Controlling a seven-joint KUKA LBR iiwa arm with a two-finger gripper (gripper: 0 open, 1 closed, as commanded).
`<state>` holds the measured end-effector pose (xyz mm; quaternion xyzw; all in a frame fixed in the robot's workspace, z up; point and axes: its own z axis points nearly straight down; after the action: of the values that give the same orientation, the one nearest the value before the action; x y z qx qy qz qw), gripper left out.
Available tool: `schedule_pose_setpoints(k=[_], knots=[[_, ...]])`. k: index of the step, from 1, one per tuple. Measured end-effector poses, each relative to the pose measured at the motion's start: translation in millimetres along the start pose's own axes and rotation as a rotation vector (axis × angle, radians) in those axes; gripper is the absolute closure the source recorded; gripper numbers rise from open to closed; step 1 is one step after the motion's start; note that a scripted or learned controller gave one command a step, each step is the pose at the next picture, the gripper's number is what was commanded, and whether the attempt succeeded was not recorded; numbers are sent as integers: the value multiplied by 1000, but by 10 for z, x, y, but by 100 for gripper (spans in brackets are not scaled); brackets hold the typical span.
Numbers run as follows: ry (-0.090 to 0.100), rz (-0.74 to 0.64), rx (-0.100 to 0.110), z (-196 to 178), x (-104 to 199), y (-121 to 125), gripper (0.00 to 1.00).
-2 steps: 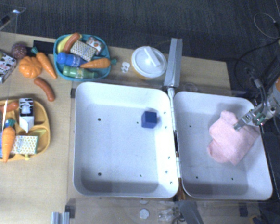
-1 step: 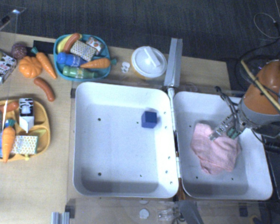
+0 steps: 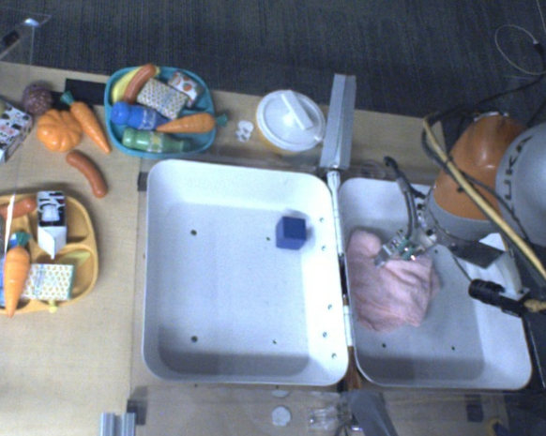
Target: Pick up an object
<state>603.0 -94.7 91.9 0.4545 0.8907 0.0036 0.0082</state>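
A crumpled pink cloth [image 3: 392, 283] lies in the right bin [image 3: 450, 363], close to its left wall. My gripper [image 3: 400, 249] is down on the cloth's upper edge, reaching in from the right under the grey arm with the orange band [image 3: 475, 158]. A small blue cube [image 3: 292, 231] sits in the left bin [image 3: 216, 340], in its upper right part, well apart from the gripper.
Toy food lies on the bench at left: a blue bowl [image 3: 159, 109] of items, a yellow plate [image 3: 35, 255], loose carrots and a sausage. A white lidded cup [image 3: 290, 120] stands behind the bins. Cables trail along the right bin's right side.
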Motion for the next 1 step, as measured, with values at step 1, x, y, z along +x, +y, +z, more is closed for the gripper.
schedule_pose_setpoints(k=[1], knots=[[0, 50, 0, 3, -190, -166, 0]])
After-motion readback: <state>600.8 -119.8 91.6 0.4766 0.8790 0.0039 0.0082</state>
